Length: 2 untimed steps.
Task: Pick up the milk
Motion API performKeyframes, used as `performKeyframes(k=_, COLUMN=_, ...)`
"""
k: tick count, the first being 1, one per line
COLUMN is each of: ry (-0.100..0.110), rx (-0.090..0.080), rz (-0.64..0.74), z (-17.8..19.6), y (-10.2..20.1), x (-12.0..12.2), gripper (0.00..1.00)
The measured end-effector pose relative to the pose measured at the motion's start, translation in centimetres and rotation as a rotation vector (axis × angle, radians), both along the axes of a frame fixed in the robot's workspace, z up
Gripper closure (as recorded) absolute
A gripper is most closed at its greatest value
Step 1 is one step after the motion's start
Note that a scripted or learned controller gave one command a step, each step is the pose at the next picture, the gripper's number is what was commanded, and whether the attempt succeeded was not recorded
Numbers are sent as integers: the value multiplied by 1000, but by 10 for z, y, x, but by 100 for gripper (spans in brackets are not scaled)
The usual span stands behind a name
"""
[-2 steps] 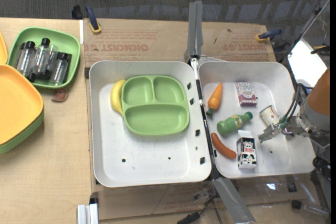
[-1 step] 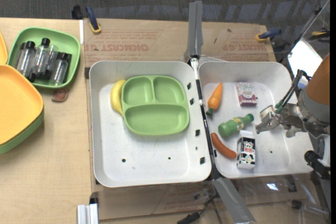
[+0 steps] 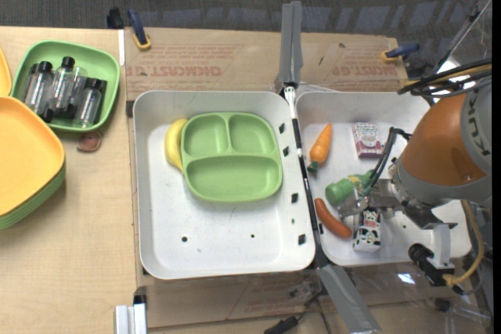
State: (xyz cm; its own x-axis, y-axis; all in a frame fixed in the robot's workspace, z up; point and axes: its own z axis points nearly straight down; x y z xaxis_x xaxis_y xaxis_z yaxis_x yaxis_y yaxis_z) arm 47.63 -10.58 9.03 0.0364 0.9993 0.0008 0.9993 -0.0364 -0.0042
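In the left bin (image 3: pixel 153 192) a green divided plate (image 3: pixel 232 156) lies toward the far edge, a yellow item (image 3: pixel 174 143) tucked against its left side, clear of the work. In the right bin (image 3: pixel 344 102), a carrot (image 3: pixel 320 143) and pink carton (image 3: pixel 365 140) sit near the far edge. A green vegetable (image 3: pixel 342 190) and sausage (image 3: pixel 333 218) crowd the near-left corner. The milk (image 3: pixel 367 231) stands by the near edge, with the gripper (image 3: pixel 366 205) directly over it, apparently lined up to grasp. Whether it is apart or together cannot be told. The arm bends in from the right, wrist turned down.
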Motion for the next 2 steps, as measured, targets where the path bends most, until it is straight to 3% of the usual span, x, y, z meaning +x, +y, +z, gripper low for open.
performKeyframes(k=1, ry=1, rx=-1, rz=-5, z=8, y=-2, x=0, gripper=100)
performKeyframes(k=2, ry=-2, rx=-2, rz=93, z=121, y=55, x=8, gripper=100)
